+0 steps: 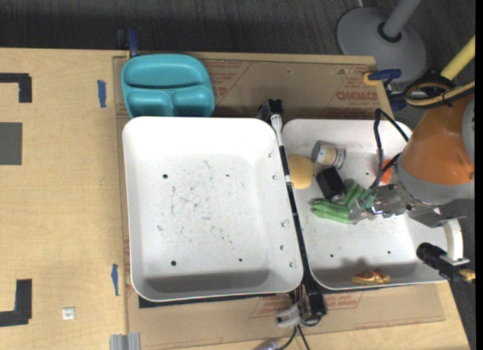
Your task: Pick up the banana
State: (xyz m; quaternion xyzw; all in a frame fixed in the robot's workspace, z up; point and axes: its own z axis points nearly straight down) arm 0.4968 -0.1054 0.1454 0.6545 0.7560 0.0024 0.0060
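Observation:
A pale yellow, rounded object lies in the right bin against its left wall; it looks like the banana seen end on, though I cannot be sure. My gripper hangs low near the middle of that bin, well to the right of the yellow object. It is at the right end of a green object, and nothing yellow is at its tip. The orange-banded wrist covers the bin's right side.
A silver can and a black block lie between the yellow object and the gripper. A small orange-brown item rests at the right bin's front wall. The left bin adjoins it, with a teal tray behind.

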